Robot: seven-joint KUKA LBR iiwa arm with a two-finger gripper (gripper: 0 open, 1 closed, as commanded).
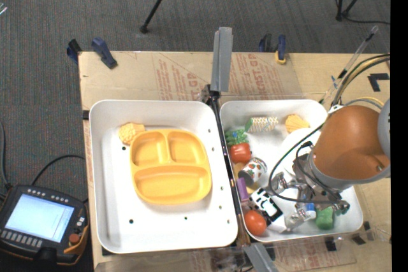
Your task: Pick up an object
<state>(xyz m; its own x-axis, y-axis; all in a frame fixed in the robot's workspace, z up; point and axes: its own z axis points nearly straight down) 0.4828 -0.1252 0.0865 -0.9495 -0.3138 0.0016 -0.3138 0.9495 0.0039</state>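
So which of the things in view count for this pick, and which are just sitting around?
For the job:
gripper, low in the right bin
green block beside it
tomato
black-and-white item

Lying about:
yellow tray in the left bin
pendant
blue clamps

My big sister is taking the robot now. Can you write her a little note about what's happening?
Claw: low in the right bin, near its front; whether it grips anything can't be told.
Right bin: red tomato at the front, green block beside the claw, another red vegetable by the divider, plus small toys.
Left bin: yellow divided plate, small yellow toy at its corner.
Done: nothing visibly lifted.
Left: grab one object and raise it.
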